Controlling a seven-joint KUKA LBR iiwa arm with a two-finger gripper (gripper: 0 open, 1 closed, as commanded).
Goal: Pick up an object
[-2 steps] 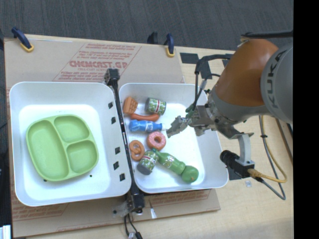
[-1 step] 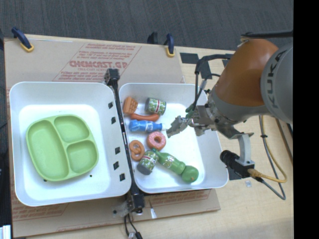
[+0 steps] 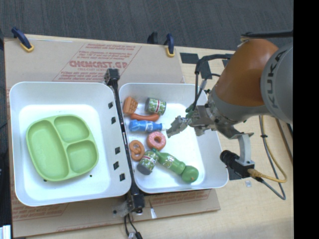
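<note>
Looming closest, grey arm with orange band is hanging its two-finger gripper over the right white bin, beside a pink frosted donut; can't tell whether fingers are apart.

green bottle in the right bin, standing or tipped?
Tipped. The green bottle lies on its side on the floor of the right bin, its length running diagonally, one end by the grey can.
</note>
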